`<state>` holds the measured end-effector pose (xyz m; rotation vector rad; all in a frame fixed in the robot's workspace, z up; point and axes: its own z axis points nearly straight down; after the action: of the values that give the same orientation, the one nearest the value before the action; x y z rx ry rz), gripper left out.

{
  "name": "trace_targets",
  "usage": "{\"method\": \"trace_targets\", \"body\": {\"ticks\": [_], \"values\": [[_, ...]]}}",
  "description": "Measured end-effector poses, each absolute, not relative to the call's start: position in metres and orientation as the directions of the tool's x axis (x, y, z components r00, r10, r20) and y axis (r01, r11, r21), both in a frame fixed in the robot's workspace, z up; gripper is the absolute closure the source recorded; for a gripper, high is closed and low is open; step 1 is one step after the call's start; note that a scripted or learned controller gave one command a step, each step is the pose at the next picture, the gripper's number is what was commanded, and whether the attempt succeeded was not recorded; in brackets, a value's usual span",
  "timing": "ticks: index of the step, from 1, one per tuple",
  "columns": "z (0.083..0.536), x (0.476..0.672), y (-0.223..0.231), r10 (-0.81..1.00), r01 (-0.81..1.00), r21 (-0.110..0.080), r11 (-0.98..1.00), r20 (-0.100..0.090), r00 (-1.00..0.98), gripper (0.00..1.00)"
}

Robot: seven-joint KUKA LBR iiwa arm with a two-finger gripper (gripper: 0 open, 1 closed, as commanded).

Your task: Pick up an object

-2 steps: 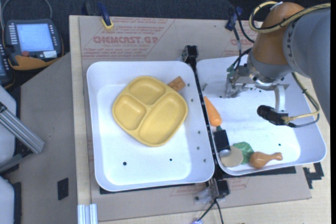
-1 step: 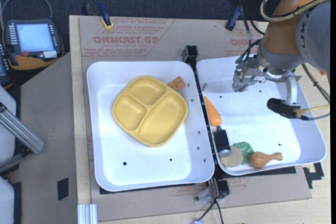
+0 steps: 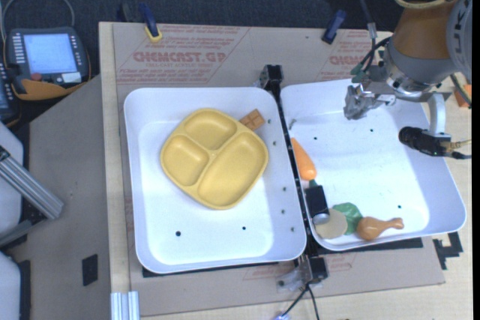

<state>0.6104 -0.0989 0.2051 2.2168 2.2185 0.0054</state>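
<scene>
The claw (image 3: 358,103) is hovering, grip unreadable, over the right bin's (image 3: 442,198) far side; next, reaching the carrot (image 3: 303,159).

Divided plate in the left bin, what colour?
Yellow; the divided plate shows clearly in the camera view.

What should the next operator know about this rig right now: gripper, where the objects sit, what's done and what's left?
Gripper: hangs over the far part of the right bin, nothing visible between its fingers; open or shut unclear.
Right bin: carrot along the left wall; black block, green piece, tan disc and drumstick at the near edge.
Left bin: yellow divided plate, small brown block at its far corner.
Done: no pick yet.
Left: choose, grasp, lift.
</scene>
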Motion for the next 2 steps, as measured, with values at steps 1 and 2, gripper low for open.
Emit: {"method": "trace_targets", "body": {"ticks": [1, 2], "values": [[0.269, 0.612, -0.103, 1.000, 1.000, 0.008, 0.001, -0.002, -0.001, 1.00], [0.269, 0.618, -0.057, 1.000, 1.000, 0.003, 0.004, 0.000, -0.004, 1.00]]}}
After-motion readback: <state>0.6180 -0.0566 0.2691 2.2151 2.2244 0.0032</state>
